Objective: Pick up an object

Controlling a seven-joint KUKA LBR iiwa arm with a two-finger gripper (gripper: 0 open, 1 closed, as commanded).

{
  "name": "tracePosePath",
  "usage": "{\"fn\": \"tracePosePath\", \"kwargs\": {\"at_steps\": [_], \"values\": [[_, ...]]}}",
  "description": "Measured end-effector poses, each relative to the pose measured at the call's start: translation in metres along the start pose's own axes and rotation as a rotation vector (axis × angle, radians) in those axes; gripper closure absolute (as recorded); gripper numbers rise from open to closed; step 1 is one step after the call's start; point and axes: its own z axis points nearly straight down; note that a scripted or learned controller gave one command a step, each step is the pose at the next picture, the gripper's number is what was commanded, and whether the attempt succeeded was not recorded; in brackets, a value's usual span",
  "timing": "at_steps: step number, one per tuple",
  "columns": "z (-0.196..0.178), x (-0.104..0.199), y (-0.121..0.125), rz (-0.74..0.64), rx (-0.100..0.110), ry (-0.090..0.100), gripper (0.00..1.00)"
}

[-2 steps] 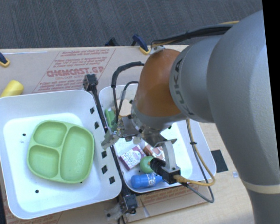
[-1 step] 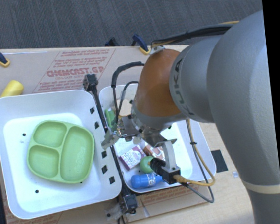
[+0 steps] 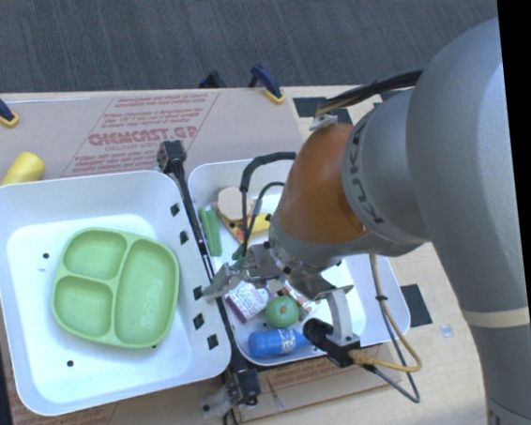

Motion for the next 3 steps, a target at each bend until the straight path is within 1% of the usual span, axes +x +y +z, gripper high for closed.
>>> {"fn": "tracePosePath", "kwargs": {"at_steps": [1, 2, 3], "values": [[-0.046, -0.026, 0.088, 0.017, -0.009, -0.021, 0.0], [-0.141, -0.003, 0.101, 0.017, -0.011, -0.021, 0.0], [-0.202, -0.02, 0.151, 0.016, -0.012, -0.021, 0.0]]}}
